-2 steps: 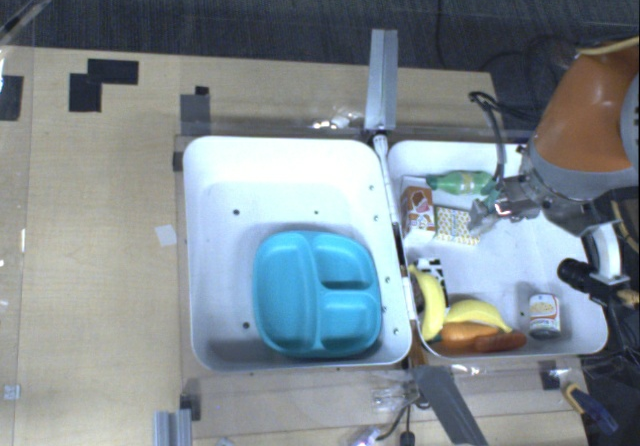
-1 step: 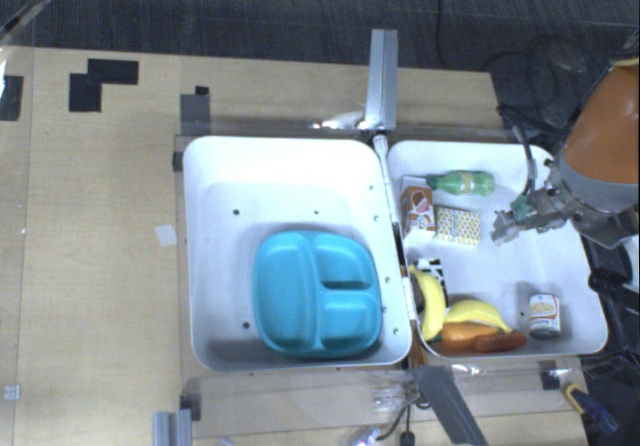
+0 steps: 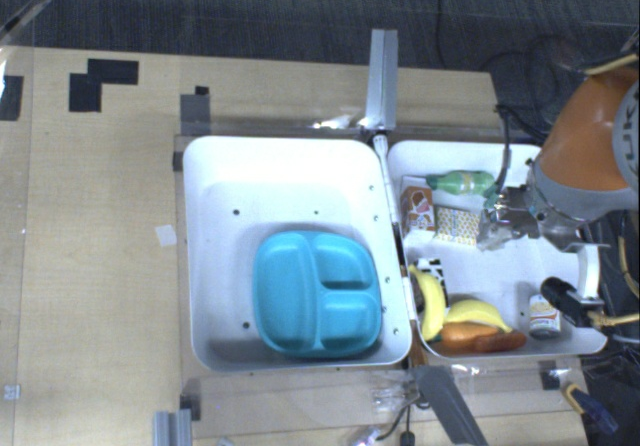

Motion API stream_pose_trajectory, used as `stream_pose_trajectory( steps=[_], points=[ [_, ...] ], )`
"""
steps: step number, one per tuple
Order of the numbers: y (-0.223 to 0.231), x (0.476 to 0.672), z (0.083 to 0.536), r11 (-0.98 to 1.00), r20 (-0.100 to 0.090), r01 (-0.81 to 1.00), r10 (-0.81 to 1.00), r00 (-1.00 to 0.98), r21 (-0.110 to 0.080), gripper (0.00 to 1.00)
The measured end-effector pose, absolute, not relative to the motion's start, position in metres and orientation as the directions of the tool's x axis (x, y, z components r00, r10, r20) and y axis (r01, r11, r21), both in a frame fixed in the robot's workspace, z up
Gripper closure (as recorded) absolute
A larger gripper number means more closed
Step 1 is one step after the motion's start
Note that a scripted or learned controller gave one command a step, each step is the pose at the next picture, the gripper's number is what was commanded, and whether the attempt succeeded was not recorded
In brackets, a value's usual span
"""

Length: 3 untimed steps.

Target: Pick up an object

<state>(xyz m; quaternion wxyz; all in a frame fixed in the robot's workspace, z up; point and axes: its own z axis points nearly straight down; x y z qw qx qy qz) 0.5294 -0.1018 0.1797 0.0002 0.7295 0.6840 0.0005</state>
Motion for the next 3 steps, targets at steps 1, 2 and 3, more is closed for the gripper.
stream_pose_trajectory(
  steps=[1,2,3],
  points=[
    [-0.102,0.529,0.18,-0.065,0.0,0.998,0.998,0.065,0.001,0.0],
    [-0.13,0.58,0.21,-0.272,0.0,0.962,0.962,0.272,0.005,0.0],
    [-0.093,0.626,0.142,-0.436,0.0,0.9,0.9,0.436,0.001,0.0]
  ],
)
